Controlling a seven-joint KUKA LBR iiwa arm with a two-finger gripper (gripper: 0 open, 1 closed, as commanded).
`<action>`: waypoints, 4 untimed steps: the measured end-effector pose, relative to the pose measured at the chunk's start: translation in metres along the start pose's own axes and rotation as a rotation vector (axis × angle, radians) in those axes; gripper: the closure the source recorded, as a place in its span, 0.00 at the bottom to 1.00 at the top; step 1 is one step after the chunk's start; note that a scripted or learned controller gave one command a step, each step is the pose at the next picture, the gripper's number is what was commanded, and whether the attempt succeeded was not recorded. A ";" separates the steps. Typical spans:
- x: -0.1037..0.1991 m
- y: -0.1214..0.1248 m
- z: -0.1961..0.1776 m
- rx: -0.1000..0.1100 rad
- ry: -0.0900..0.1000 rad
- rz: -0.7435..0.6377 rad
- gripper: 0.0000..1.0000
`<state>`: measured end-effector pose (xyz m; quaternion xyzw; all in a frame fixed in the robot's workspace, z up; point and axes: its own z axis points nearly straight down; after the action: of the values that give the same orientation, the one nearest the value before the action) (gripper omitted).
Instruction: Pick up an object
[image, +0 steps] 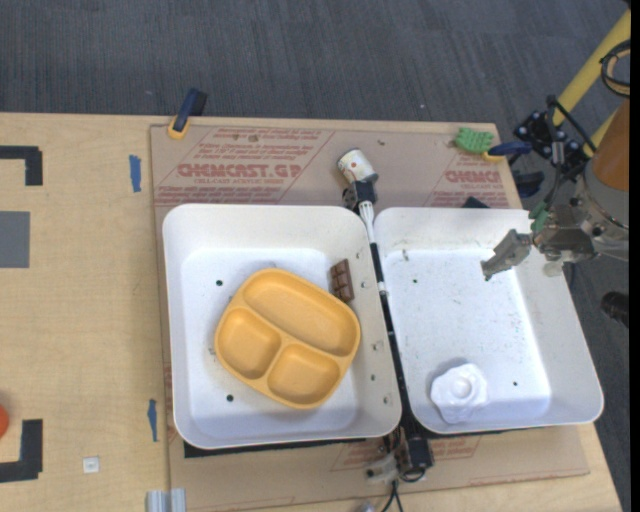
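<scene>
A yellow divided plate (288, 337) lies tilted in the left bin (190, 300). A small brown block (342, 281) rests against that bin's right wall, just beyond the plate. In the right bin (540, 330), a white lidded cup-like object (458, 391) sits near the front edge. My gripper (524, 262) hangs over the right bin's far right part, well away from the white object. It is open, with nothing between its fingers (497, 262).
Both bins rest on a cardboard sheet (250, 160) on the wooden bench. A white cylinder (352, 164) on a black stem stands behind the seam between the bins. A green clip (470, 140) and a yellow-blue clamp (186, 112) hold the sheet's far corners.
</scene>
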<state>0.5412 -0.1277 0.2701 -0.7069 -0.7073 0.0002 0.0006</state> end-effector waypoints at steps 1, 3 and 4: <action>0.004 -0.031 0.177 0.000 0.000 0.097 0.00; -0.026 -0.019 0.185 -0.004 -0.001 0.166 0.00; -0.067 0.057 0.182 -0.001 0.016 -0.123 0.00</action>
<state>0.5977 -0.1950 0.0875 -0.6621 -0.7493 -0.0060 0.0059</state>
